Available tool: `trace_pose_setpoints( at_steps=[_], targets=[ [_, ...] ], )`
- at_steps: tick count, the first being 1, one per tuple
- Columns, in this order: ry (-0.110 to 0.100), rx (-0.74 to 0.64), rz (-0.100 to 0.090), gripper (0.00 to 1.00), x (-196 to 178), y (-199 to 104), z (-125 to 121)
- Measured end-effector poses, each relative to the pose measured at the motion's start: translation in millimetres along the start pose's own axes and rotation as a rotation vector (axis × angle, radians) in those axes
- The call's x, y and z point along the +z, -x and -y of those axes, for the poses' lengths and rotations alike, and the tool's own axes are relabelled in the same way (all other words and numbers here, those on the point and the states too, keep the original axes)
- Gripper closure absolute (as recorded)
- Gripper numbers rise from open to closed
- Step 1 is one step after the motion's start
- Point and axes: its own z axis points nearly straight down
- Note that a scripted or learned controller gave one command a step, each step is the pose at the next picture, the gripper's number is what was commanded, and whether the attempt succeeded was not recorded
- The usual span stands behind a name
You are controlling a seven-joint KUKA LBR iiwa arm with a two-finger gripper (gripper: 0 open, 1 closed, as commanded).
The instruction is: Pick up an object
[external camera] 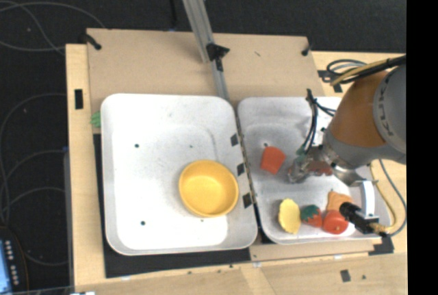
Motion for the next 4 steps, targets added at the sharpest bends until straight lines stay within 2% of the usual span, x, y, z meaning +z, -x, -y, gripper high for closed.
trace_pose_setpoints(
  at_steps=[2, 3, 4],
  targets=[
    [0.003, -0.011, 0.001, 1.00, -116.3, -2.5, -1.4],
    [-0.001, -0.015, -0.001, 1.00, -127.7, -51.9, -25.9],
    [-0.003, -0.014, -0.001, 1.00, -118.7, -93.2, -59.1]
  ],
)
